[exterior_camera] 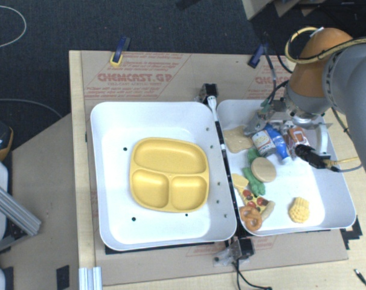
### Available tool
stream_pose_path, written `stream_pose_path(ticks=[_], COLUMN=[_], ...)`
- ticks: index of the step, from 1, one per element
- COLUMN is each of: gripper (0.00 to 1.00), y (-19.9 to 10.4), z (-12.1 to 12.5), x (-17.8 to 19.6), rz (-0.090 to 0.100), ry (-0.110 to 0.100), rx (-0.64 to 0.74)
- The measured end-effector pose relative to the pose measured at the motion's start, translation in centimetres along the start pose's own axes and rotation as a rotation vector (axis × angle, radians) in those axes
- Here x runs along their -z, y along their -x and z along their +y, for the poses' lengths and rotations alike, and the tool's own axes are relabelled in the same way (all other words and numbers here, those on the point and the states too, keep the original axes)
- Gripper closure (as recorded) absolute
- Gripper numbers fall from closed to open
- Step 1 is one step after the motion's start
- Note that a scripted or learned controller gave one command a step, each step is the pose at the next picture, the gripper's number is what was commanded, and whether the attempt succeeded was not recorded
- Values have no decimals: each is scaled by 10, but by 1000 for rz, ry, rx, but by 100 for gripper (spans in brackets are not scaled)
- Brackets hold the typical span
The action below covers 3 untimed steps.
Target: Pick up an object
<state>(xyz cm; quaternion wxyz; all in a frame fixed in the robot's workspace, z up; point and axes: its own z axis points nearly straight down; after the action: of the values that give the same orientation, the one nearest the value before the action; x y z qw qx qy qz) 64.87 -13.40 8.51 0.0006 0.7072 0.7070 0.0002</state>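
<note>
Hand (278, 128) hangs low over the right bin (334, 186), above a blue bottle (277, 141) among toy food; whether it grips, I cannot tell. Yellow tray (168, 174) lies in the left bin (110, 162).

Yellow divided plate (169, 174) in left bin (104, 162); gripper (278, 125) low over toy food in right bin (334, 186).

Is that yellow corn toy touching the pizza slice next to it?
Apart. In the camera view the corn cob lies by itself in the right bin, with a plain strip of white bin floor between it and the pizza slice.
</note>
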Motion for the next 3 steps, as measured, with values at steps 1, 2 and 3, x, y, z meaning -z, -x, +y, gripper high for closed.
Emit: stream_pose_path(ticks=[1,2,3], gripper=[100,100,100], y=[0,9,-1], z=[2,7,12], x=[14,70,122], rz=[-1,-2,-1], ry=[7,6,7], rx=[0,0,2])
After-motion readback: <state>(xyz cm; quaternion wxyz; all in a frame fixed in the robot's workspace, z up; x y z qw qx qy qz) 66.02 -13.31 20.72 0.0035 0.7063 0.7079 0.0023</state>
